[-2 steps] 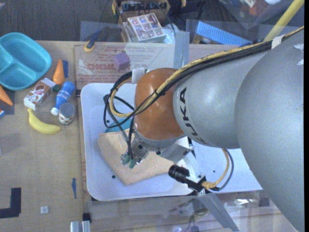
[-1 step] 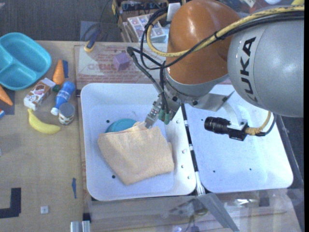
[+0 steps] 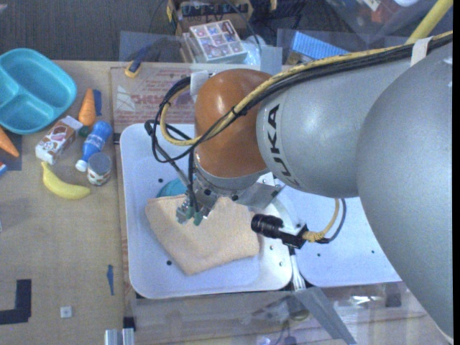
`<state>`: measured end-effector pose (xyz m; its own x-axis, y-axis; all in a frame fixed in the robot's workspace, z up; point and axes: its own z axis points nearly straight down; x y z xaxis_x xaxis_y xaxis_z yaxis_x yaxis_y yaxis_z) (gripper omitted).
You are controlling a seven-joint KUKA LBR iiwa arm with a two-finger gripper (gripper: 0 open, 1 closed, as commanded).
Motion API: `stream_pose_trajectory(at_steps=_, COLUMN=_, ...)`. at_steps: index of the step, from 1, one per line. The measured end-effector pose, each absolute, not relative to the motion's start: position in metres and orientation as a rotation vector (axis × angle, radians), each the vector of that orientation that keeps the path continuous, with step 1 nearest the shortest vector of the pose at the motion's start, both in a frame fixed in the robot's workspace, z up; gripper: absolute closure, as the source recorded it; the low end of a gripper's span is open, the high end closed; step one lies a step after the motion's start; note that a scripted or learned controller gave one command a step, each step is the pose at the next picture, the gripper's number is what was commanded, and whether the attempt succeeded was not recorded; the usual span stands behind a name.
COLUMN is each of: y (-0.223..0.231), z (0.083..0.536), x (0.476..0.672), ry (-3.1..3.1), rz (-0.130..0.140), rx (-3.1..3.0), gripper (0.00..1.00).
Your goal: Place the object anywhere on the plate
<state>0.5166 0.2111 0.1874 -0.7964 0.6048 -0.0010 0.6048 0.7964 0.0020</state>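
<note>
Item: tan cloth [image 3: 205, 239], soft, flat-lying with a folded or rumpled outline, pale beige, woven texture faintly visible. Location: inside the left white bin [image 3: 144, 264], covering much of its floor. Its upper right part is hidden beneath the arm [image 3: 302, 135].

End effector [image 3: 190, 213]: small, dark with teal tips, poised at the cloth's upper left part, touching or just above it; its opening and whether it has hold of anything cannot be told.

Teal object [image 3: 171, 188]: just above the cloth's upper left edge, mostly hidden by the end effector and cabling; its identity is hard to make out.

On the worktop [image 3: 57, 264], left of the cloth's bin: banana [image 3: 63, 185], small can [image 3: 99, 169], blue-and-white bottle [image 3: 93, 144], carton [image 3: 57, 139], carrot [image 3: 88, 108], blue divided dish [image 3: 32, 88].

Right white bin [image 3: 345, 264]: right of the cloth, largely covered by the arm.
</note>
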Motion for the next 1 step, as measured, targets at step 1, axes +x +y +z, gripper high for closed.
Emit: stream_pose_trajectory(at_steps=1, y=0.1704, z=0.1840, x=0.5905, ry=2.728, rz=0.004, rx=1.548, gripper=1.00)
